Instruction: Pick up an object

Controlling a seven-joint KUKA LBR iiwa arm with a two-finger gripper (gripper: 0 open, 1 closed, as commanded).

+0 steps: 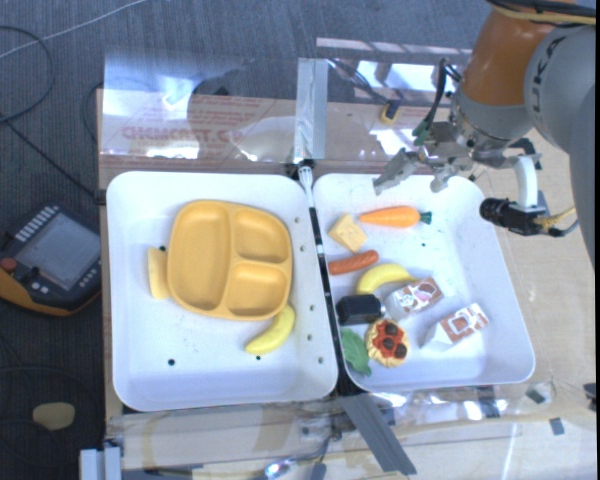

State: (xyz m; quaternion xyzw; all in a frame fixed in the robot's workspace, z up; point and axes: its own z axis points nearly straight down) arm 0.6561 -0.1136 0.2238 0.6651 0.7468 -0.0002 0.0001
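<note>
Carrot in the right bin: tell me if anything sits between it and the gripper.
Nothing visible does. The gripper hangs open above the right bin's far edge, and the carrot lies just below it with bare bin floor between. The cheese wedge lies to the carrot's left, clear of that path.

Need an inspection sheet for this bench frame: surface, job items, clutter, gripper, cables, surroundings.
Surface: left bin and right bin, side by side.
Job's things: right bin holds carrot, cheese wedge, sausage, banana, two cartons, pizza slice. Left bin holds yellow tray, second banana.
Clutter: nothing seen.
Gripper: gripper open, above right bin's far edge, holding nothing.
Cables: white cable on floor.
Surroundings: pendant at left.
</note>
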